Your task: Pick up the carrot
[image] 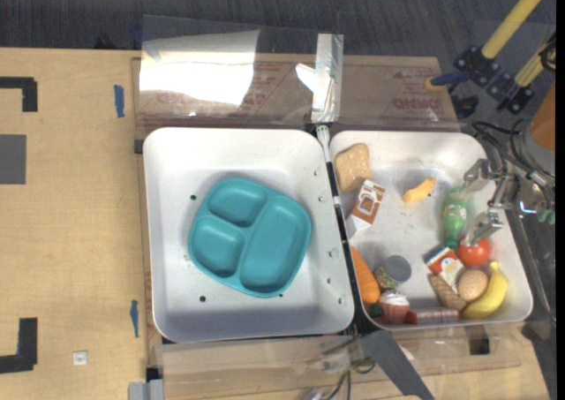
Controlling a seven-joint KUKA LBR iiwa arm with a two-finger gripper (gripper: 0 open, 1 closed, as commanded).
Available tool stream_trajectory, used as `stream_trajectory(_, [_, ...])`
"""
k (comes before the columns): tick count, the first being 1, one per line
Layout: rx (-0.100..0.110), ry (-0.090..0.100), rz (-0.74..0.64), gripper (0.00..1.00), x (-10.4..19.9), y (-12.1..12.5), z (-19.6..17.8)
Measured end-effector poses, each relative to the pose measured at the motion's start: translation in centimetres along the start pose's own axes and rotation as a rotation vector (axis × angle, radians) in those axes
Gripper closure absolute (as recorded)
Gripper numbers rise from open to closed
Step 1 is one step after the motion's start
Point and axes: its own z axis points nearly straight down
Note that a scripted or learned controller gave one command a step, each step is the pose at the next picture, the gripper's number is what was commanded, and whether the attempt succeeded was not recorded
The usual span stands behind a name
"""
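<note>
The carrot [365, 275] is orange with a green end. It lies lengthwise against the left wall of the right bin [415, 153], toward the front. My gripper [485, 200] hovers over that bin's right side, far to the right of the carrot. Its two metal fingers [478, 170] are spread apart with nothing between them. A green bottle [455, 215] sits just left of the gripper and a red tomato [474, 252] just below it.
The left bin [168, 160] holds a teal divided plate [250, 236]. Around the carrot lie a grey disc [396, 267], a brown packet [368, 201] and a red-and-white item [395, 305]. A bread slice [351, 165], a banana [491, 294] and a carton [444, 263] are also in the right bin.
</note>
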Motion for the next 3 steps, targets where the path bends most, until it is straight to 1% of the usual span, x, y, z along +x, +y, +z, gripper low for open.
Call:
stream_trajectory(1, [0.001,-0.001,0.094,0.0,-2.8,5.2,5.9])
stream_trajectory(2, [-0.002,-0.005,-0.365,0.0,-6.8,12.0,6.6])
stream_trajectory(3, [0.001,-0.021,-0.366,1.0,-7.2,12.1,5.1])
